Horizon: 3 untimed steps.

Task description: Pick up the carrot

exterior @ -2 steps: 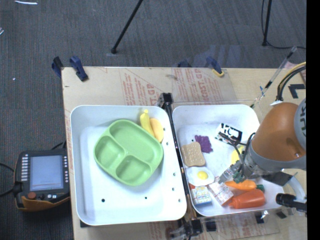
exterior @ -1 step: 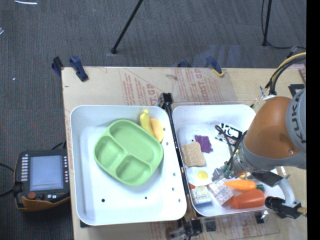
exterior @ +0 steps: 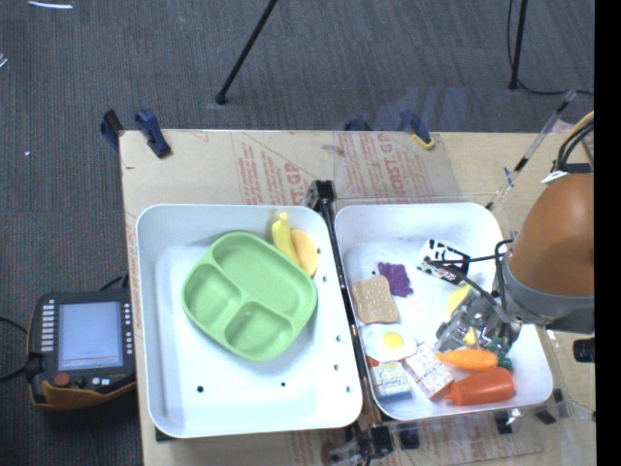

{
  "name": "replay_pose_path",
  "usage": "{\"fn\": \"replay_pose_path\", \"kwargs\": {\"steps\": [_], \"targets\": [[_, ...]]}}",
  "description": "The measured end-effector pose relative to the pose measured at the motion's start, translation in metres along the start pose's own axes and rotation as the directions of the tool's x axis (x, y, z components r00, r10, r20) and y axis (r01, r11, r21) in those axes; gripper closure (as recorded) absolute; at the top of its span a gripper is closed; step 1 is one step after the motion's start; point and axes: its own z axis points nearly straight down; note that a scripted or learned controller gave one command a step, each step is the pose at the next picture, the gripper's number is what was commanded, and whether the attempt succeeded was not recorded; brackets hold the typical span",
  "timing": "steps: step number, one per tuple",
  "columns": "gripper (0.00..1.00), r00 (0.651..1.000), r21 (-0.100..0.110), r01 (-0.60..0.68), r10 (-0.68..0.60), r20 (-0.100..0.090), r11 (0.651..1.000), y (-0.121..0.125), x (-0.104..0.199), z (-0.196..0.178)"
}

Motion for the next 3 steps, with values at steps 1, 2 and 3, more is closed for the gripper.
{"fn": "replay_pose_path", "kwargs": {"steps": [1,2,3], "targets": [[0.0,1.0,0.0,-0.001,0.001,-0.001,1.0,0.0,0.0,0.0],[0.0,0.996,-0.007,-0.093,0.093,0.003,0.996,-0.02,-0.018,0.077],[1.0,0.995,-0.009,-0.096,0.096,0.0,0.995,-0.019,-0.018,0.066]]}}
